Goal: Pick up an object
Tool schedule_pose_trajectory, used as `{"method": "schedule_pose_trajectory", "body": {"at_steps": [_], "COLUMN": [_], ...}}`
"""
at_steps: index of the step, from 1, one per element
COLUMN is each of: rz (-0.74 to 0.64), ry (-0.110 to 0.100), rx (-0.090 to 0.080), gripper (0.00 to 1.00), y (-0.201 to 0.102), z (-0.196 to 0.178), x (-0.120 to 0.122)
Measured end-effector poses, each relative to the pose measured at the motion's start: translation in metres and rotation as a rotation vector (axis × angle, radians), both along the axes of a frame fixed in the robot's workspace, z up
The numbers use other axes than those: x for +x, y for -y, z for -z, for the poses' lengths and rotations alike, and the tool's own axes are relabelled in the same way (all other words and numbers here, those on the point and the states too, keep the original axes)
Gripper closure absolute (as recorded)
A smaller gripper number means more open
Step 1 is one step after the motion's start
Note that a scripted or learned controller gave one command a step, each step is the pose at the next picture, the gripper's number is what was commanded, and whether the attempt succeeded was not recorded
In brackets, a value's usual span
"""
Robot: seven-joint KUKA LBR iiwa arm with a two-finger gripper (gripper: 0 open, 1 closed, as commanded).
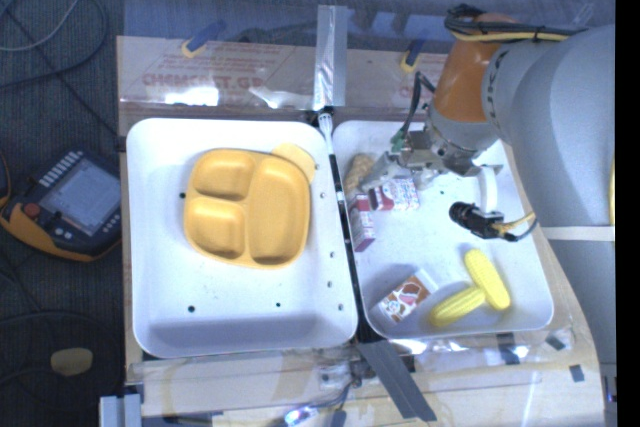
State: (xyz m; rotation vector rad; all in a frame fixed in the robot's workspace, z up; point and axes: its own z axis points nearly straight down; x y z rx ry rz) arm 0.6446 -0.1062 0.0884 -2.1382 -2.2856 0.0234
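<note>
My gripper hangs low over the upper left part of the right bin, below the orange band of the arm. Right under it lies a small red and white carton, with a tan lump just to its left. A red and white packet lies along the bin's left wall. A small printed packet and two yellow toy pieces rest near the bin's front. Whether the gripper touches the carton is unclear.
The left bin holds a yellow divided plate and a pale yellow disc behind it. A black part with a yellow cable sticks out of the arm over the right bin. A teach pendant lies on the floor at left.
</note>
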Motion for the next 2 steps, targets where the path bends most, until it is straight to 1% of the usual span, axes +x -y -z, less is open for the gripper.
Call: {"method": "schedule_pose_trajectory", "body": {"at_steps": [1, 2], "rz": [0.002, -0.09], "ry": [0.021, 0.017], "rx": [-0.006, 0.004], "gripper": [1.0, 1.0], "y": [0.0, -0.05], "z": [-0.009, -0.114], "x": [0.004, -0.017]}}
